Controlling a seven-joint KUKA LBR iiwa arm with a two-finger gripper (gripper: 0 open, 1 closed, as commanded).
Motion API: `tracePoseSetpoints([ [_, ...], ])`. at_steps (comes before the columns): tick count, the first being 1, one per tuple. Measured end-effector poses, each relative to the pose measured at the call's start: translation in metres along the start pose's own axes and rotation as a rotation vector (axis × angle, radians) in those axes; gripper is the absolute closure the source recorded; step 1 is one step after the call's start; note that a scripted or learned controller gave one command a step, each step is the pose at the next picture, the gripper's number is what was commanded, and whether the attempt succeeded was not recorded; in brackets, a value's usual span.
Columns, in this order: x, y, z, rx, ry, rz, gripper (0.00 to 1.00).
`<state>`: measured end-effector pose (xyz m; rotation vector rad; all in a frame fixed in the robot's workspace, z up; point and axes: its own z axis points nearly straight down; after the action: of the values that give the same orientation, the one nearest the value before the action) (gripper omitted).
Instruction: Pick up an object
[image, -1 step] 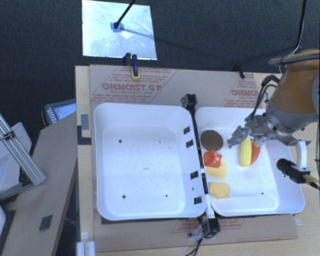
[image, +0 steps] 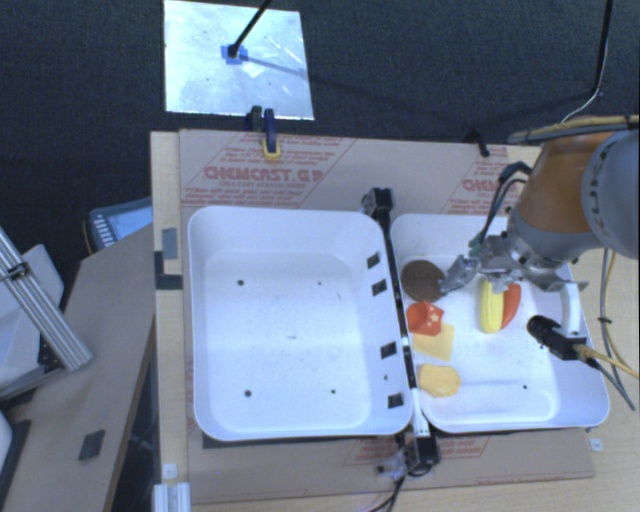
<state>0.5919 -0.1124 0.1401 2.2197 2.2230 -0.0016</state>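
Your claw hangs low over the right bin, just above a yellow piece with an orange piece touching its right side; you cannot tell how its grip stands. Left of them lie a brown disc, a red piece, a pale yellow slice and a yellow lump. The left bin sits beside it on the worktop.

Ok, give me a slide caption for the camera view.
KUKA arm's gripper hovers over the right bin, above a yellow piece among scattered toy foods.
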Motion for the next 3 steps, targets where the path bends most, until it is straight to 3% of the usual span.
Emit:
tracePoseSetpoints([
  [1, 0.016, 0.082, -0.045, -0.014, -0.001, -0.007, 0.00],
  [2, 0.078, 0.017, -0.072, 0.000, 0.003, -0.007, 0.00],
  [3, 0.121, 0.080, -0.069, -0.008, 0.002, -0.007, 0.00],
])
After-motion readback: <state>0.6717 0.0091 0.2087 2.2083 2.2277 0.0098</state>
